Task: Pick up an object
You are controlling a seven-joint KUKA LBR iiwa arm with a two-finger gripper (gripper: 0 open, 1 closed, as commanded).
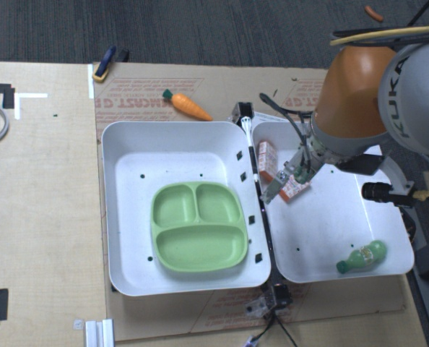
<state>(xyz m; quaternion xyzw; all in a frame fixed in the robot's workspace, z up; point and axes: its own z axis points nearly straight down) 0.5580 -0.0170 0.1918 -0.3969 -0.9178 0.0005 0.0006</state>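
Note:
My gripper (290,181) reaches down into the left part of the right bin (344,223), under the grey arm with its orange band. A small red-and-white packet (296,188) lies right at the gripper's tip, touching or nearly touching it. A second red-and-white packet (266,160) rests against the bin's left wall, just left of the gripper. A green bottle (362,257) lies on its side in the bin's near right corner, well away from the gripper.
The left bin (128,215) holds a green divided plate (198,227). A toy carrot (188,105) lies on the cardboard behind the bins. A blue-and-yellow tool (105,63) sits at the far left of the cardboard.

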